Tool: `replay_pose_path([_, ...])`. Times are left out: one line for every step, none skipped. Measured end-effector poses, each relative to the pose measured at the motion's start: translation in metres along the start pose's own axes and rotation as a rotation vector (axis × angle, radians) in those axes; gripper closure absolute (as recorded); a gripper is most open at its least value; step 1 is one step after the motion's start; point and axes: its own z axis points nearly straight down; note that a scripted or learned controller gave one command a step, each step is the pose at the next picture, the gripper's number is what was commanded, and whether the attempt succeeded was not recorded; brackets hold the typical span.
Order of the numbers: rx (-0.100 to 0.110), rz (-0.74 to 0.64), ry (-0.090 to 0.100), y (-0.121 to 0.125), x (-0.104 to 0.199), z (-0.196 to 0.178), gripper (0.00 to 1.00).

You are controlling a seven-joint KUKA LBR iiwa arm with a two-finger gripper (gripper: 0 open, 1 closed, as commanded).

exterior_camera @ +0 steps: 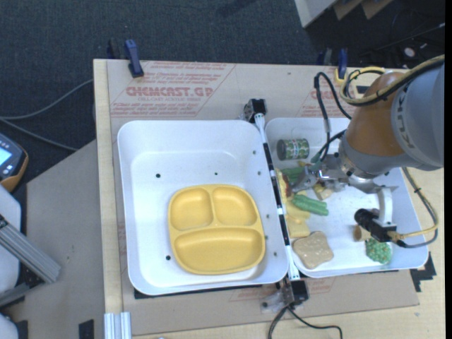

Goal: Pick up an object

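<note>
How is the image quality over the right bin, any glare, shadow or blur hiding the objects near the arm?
Camera view: even, soft lighting, no harsh glare on the white right bin; the grey and orange arm covers the bin's upper right part and casts a faint shadow. The small green can, green pod-shaped toy and tan bread-slice toy read clearly; the clutter by the gripper is soft and hard to separate.

Dark carpet surrounds the pale wooden bench.
</note>
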Motion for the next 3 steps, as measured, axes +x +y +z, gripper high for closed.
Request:
replay_pose_path([0.001, 0.001, -0.002, 0.003, 0.002, 0.000, 0.00])
replay_pose_path([0.001, 0.001, -0.002, 0.006, 0.003, 0.000, 0.00])
replay_pose_path([0.000, 0.000, 0.000, 0.024, 0.002, 0.000, 0.00])
